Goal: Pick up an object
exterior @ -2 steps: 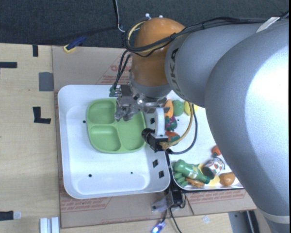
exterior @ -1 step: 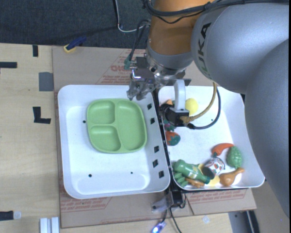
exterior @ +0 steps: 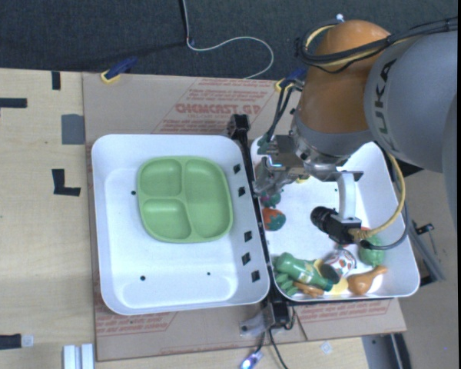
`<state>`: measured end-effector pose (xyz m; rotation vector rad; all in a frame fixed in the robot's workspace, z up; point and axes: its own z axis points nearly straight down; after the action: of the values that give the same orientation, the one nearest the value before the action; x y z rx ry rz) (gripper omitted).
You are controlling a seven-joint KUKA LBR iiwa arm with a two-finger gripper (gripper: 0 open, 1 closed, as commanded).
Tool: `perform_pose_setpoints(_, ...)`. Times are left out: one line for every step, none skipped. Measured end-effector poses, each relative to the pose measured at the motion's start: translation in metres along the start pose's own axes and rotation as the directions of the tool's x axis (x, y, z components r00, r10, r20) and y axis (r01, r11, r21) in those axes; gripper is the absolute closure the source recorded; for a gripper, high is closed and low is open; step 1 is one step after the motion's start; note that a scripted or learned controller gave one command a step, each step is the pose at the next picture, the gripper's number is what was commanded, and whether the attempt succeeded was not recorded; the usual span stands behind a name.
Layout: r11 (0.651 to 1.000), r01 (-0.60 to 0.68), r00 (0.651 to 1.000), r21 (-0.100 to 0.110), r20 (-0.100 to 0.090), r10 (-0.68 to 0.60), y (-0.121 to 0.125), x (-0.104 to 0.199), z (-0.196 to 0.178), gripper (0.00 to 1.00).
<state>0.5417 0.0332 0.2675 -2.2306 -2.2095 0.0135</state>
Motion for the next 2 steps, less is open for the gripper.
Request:
perform_pose_setpoints(1.000,0.017,1.000,-0.006,-0.006,-0.017,-0.036,0.056,-0.029,1.00)
perform_pose_setpoints(1.000,0.013,1.000,-0.016,-0.007,-0.013,-0.060,0.053,-0.136,1.00)
